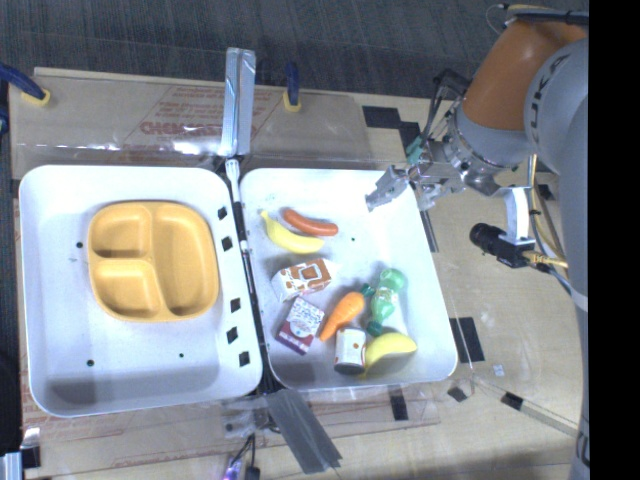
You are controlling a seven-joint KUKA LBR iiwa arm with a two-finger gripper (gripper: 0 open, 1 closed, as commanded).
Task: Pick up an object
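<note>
A grey KUKA arm (560, 78) with an orange band reaches in above the upper right corner of the right-hand bin (420, 268), its gripper (400, 186) poised over that bin's top right rim with nothing between its fingers. From this slanted overhead angle it is impossible to tell whether the jaws stand apart or together.

To the left of the right-hand bin sits its twin, the left bin (40, 298), carrying a yellow divided tray (153, 259).

Inside the right-hand bin, every candidate for the pick lies untouched on the floor. A banana (285, 236) curves near the bin's upper left, with a red sausage (309, 223) just beside it on the far side. Toward the bin's middle lies a small white and orange carton (304, 277), and below it a maroon box (299, 324). An orange carrot (342, 312) slants between that box and a green bottle (387, 294) on the bin's right side. At the bin's lower right, a yellow lemon-like fruit (390, 348) touches a small white can (349, 350).

By the look of things the task has barely begun: no object is chosen or lifted, and the approach, descent, closing and raise all appear to remain.
</note>
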